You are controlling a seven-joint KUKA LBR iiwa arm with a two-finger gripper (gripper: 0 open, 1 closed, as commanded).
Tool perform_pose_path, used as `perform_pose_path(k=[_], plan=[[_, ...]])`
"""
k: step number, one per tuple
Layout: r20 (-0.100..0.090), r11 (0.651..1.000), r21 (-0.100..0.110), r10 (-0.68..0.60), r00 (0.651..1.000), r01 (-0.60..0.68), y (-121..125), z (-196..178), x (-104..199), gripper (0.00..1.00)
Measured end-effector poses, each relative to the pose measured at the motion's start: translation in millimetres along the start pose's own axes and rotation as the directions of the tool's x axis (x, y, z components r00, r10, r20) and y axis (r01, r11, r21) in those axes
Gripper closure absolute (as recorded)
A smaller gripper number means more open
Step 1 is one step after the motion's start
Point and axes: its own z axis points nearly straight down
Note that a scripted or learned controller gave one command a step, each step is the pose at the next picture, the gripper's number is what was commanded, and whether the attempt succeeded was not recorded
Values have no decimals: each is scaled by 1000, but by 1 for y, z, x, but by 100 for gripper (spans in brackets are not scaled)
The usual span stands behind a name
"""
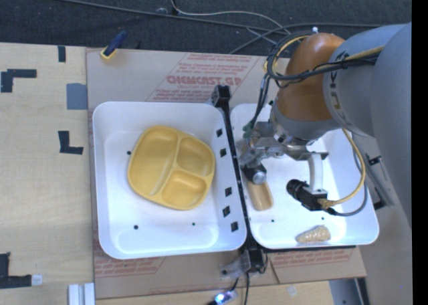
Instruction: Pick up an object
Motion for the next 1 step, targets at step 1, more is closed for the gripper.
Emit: perform_pose_path(k=[1], plan=[[-1, 1000, -1, -2, 1000, 2, -13, -7, 63, 100]])
